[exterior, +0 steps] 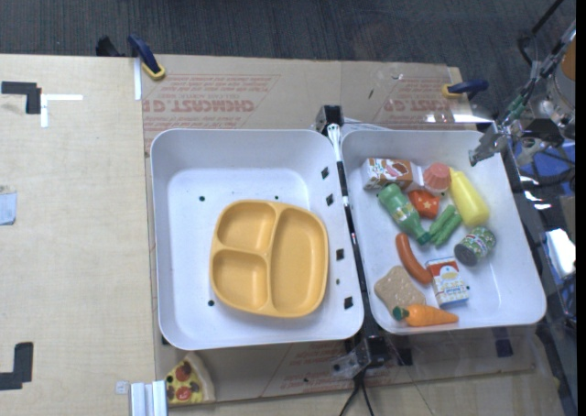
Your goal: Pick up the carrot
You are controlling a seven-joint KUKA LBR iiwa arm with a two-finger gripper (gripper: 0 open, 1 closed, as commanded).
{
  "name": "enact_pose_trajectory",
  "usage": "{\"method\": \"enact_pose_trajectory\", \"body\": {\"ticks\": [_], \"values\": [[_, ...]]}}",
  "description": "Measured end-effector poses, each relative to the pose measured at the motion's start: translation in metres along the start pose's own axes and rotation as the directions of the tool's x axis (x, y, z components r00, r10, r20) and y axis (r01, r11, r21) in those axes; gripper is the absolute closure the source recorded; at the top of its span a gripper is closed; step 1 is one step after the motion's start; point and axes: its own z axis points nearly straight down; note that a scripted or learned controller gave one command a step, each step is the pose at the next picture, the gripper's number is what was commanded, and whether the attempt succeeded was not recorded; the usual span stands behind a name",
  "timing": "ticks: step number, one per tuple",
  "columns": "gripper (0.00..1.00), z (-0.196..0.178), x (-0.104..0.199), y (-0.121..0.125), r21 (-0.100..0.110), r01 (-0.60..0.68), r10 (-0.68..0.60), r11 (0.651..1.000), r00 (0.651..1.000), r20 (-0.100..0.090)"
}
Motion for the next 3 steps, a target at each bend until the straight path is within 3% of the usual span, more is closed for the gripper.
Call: {"method": "enact_pose_trajectory", "body": {"ticks": [1,2,3], "values": [[0.00,0.124,0.062,0.008,-0.002,0.343,-0.343,0.939,0.939,0.000],[0.00,0.130,0.056,-0.076,-0.003,0.372,-0.372,0.928,0.928,0.001],[0.00,0.035,0.149,-0.116,-0.003,0.224,-0.224,0.975,0.975,0.001]]}}
